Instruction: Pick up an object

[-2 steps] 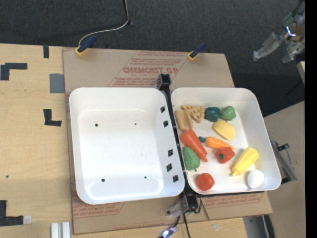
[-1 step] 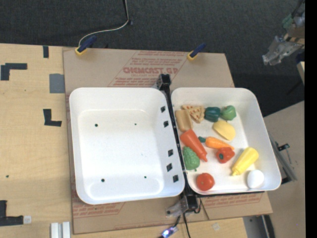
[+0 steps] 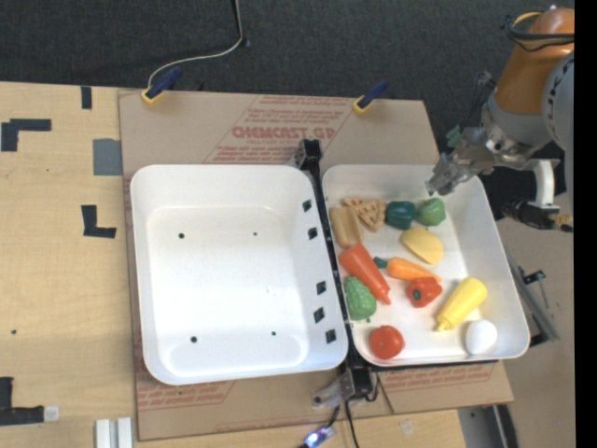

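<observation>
Hand (image 3: 446, 177): above the right bin's (image 3: 499, 250) far right corner; whether its fingers are apart or together I cannot tell; nothing seen in it.
Nearest thing: green ball (image 3: 431, 212), just below the hand and slightly left, round, no long axis.
Next out: dark green pepper (image 3: 399, 215), left of the ball, touching it.
Further: lemon (image 3: 423, 245), carrot (image 3: 364, 272), corn (image 3: 461, 302), well below.
Left bin (image 3: 149, 250): far left.

light: bright, even | shadows: soft | focus: slightly soft
</observation>
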Controlling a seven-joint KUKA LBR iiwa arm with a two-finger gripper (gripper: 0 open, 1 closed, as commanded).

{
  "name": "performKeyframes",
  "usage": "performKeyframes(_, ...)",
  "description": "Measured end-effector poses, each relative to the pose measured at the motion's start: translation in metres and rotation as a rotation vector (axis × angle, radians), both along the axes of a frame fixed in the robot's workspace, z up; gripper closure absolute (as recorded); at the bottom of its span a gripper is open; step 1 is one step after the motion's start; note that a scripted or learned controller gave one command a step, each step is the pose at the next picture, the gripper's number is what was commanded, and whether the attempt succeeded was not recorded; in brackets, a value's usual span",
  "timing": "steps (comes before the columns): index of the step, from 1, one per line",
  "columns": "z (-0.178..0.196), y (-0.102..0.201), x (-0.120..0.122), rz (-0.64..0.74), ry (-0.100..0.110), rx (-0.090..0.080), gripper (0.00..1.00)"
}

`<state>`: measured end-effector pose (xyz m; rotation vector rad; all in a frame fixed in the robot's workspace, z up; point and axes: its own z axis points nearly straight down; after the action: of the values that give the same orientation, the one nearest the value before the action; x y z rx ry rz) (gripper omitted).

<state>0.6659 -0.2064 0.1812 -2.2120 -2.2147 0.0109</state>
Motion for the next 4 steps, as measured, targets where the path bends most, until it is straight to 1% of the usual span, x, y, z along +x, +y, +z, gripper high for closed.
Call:
performKeyframes(1, -0.034, 0.097, 0.002, 0.008, -0.008, 0.001, 1.0)
performKeyframes(2, -0.1, 0.085, -0.091, -0.005, -0.009, -0.002, 1.0)
performKeyframes(3, -0.098, 0.086, -0.029, 0.002, 0.0, -0.002, 1.0)
performKeyframes(4, -0.097, 0.033, 0.003, -0.002, -0.014, -0.004, 1.0)
